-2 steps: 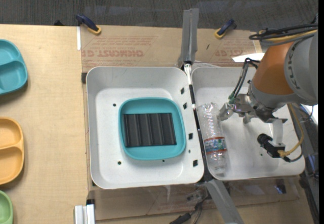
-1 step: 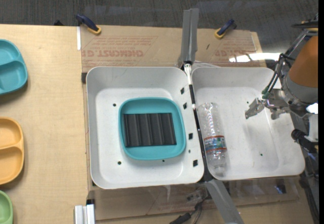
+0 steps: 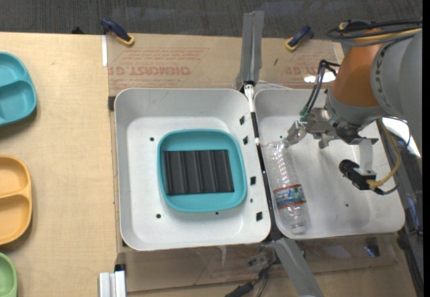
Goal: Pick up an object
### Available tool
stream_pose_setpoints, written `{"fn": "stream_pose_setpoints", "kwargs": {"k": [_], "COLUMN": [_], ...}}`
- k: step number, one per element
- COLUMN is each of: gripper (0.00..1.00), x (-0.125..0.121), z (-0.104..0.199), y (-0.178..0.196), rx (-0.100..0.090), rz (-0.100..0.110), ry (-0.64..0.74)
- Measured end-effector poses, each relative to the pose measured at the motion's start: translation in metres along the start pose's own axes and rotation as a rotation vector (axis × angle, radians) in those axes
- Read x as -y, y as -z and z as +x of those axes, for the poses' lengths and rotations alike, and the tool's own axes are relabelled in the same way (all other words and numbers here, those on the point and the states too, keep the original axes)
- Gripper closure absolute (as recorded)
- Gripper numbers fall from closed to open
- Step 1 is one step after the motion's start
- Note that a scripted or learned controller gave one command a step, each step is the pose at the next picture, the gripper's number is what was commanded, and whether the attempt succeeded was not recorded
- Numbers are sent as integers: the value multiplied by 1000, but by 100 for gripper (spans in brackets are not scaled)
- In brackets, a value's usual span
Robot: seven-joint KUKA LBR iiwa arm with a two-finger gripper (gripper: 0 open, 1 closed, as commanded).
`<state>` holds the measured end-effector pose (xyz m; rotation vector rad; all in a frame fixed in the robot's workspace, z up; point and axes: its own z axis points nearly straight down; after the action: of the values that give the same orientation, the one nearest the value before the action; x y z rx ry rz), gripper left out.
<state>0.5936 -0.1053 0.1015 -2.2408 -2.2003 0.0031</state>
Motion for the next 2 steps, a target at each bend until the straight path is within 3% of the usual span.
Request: {"fn": "stream_pose_setpoints", "kwargs": {"k": [1, 2], "gripper": [0, 0], "x": [29, 62], "z": [-60, -24], "y": [56, -11], "rx": [1, -1], "rz": [-2, 2], "ry": [4, 144]}}
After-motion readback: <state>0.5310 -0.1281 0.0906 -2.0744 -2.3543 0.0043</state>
